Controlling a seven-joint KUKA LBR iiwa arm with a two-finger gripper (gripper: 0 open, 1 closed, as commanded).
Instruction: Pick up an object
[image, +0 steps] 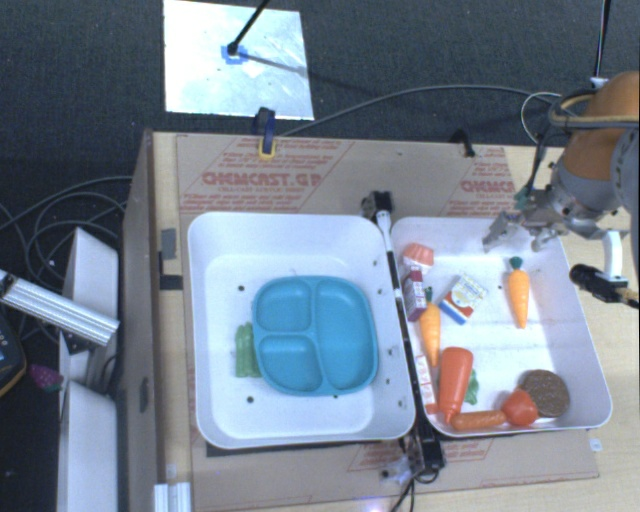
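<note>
One carrot just below the spread gripper

Camera view: the gripper (525, 228) hangs spread and empty over the right bin's (590, 345) far edge. The nearest carrot (518, 292) lies close by at six o'clock, its long axis running twelve to six, leafy tip uppermost.

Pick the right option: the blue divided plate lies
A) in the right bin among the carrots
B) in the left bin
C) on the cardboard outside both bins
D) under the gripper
B: the blue divided plate sits in the left bin, while the carrots lie in the right bin near the gripper.
</note>
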